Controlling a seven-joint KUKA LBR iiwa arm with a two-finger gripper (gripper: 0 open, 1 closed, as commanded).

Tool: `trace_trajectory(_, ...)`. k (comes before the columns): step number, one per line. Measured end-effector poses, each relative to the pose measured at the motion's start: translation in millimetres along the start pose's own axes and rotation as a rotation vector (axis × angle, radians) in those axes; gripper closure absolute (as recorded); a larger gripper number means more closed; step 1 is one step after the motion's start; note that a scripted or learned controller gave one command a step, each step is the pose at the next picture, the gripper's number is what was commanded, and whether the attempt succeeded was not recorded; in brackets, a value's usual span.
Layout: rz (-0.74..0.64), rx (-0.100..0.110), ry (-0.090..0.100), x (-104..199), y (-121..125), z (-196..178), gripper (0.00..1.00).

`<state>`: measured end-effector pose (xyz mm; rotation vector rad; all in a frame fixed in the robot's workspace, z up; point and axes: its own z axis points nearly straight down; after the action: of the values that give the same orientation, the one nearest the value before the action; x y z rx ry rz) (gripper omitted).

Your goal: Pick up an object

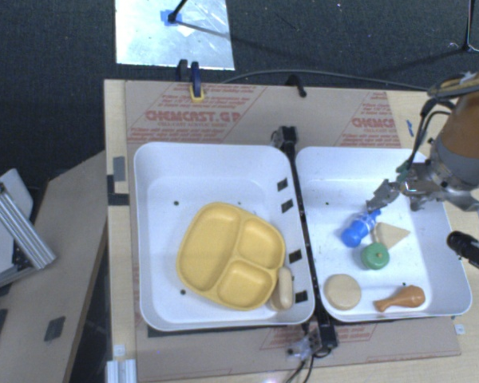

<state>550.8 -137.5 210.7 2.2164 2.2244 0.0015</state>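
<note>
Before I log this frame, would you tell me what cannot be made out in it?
- End effector: its fingers are small and blurred over the blue object, so grip and contact are unclear.
- Arm: cut off by the right edge.
- Beige piece: partly tucked under the yellow tray; its identity is unclear.
- Wedge: material too small to tell.

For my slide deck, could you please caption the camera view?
Arm's tool poised over blue object in right bin; yellow tray in left bin.
</note>
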Motion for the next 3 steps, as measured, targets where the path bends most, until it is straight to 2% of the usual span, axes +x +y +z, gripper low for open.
trace_trajectory(2, 0.002, 0.005, 0.001, -3, -6, 85, 0.0)
trace_trajectory(3, -0.002, -0.021, -0.005, -3, 1, 120, 0.0)
